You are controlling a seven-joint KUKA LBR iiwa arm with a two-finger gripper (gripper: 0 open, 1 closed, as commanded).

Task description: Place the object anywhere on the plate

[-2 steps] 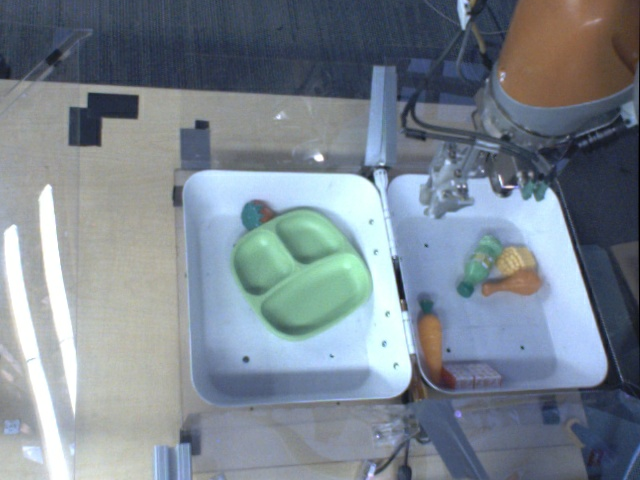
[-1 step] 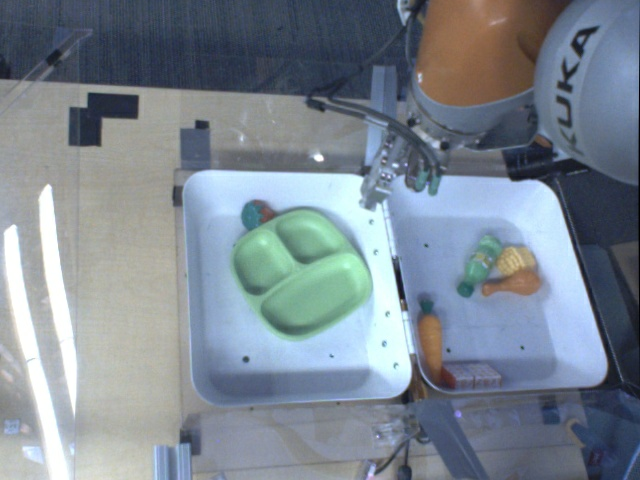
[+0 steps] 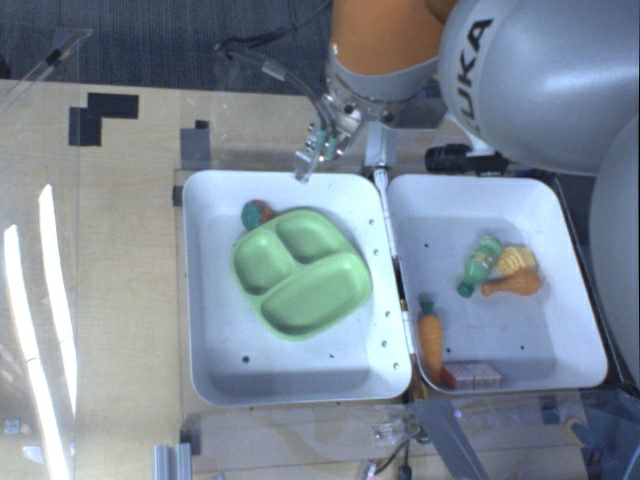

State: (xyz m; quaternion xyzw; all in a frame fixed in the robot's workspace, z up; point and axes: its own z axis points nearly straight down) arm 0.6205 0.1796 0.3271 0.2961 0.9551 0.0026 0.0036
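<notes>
Object (image 3: pixel 257 212), small and roundish, touches plate (image 3: pixel 302 272) rim's upper-left.

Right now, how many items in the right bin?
5: green bottle, corn and drumstick clustered upper middle; carrot by the left wall; red box at the near edge. The arm may hide more.

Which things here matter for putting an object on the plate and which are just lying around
Job: green plate in the left bin; gripper above that bin's far edge.
Lying about: small toy beside the plate; in the right bin, carrot, green bottle, corn, red box.
</notes>
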